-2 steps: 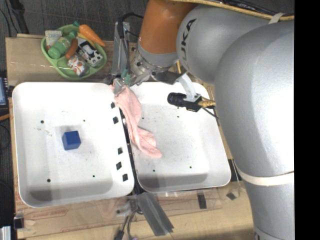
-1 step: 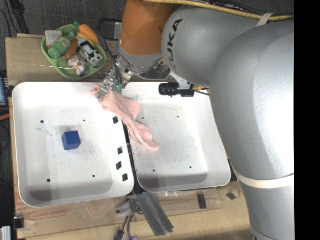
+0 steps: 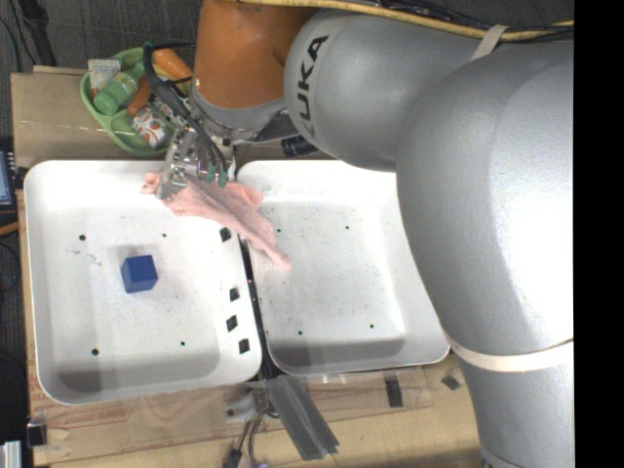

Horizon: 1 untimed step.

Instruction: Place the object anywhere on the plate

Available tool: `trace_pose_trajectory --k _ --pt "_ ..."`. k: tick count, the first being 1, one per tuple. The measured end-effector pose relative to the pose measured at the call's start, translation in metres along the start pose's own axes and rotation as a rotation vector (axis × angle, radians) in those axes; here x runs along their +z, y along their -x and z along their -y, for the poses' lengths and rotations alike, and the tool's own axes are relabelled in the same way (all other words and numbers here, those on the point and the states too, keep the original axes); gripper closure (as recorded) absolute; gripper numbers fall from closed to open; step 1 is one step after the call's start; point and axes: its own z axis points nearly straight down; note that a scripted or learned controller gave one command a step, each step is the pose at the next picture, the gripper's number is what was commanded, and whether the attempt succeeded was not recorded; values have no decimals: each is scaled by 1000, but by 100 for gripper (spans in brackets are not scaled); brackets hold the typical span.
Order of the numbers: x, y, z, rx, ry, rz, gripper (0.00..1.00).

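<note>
camera view: single fixed camera, mounted above the bench (image 3: 146, 422), looking down at a slant. frames both white bins, left bin (image 3: 58, 359) and right bin (image 3: 390, 344), side by side. arm (image 3: 468, 164) enters from the right, close to the lens and large in frame.

A wooden bench (image 3: 58, 115) stands on dark, perhaps carpeted floor (image 3: 88, 18); even light.

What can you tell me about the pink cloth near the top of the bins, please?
The pink cloth looks soft, thin and crumpled. It lies limp across the divide between the left bin and the right bin, one end trailing down into the right bin. The gripper sits right over its upper left end, seemingly touching it; a real grasp cannot be confirmed.
</note>
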Motion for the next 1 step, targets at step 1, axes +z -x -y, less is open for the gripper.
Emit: trace_pose_trajectory --k 1 --pt "-11 -7 -49 -211 1 2 100"
